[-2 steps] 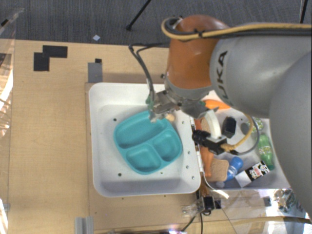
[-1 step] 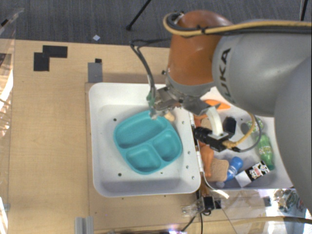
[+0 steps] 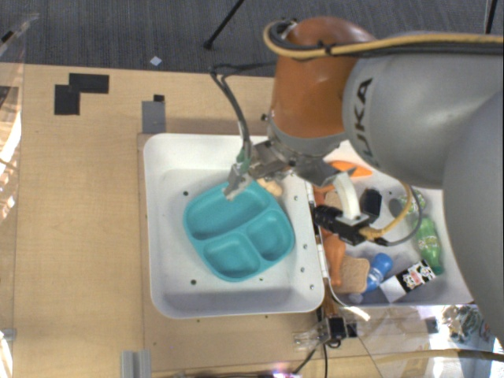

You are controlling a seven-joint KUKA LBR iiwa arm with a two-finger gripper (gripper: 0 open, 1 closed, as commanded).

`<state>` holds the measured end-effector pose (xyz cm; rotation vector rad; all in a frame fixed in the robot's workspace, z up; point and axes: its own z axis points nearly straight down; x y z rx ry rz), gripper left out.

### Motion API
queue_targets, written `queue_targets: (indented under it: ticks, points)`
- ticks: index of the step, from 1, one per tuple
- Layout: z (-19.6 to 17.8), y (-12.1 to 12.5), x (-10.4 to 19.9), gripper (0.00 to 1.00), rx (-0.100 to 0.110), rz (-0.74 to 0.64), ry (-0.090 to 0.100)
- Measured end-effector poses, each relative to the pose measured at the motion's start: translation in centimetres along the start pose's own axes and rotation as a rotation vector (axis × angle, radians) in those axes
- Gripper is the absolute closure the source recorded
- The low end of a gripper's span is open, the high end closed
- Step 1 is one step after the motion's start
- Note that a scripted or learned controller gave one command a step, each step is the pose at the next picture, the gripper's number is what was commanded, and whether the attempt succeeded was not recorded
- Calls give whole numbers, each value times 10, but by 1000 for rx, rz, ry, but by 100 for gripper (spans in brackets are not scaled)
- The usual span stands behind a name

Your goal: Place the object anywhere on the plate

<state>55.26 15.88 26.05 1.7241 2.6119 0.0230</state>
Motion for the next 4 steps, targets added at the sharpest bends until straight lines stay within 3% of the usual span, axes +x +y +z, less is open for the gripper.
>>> queue_targets:
  ticks: [1, 2, 3, 4]
  points:
    - [-11, 2, -1, 100, -6, -4, -1]
    - [-11, 2, 0, 0, -5, -4, -1]
    - [-23, 4, -1, 100, -12, -8, -1]
    - [-23, 4, -1, 0, -11, -8, -1]
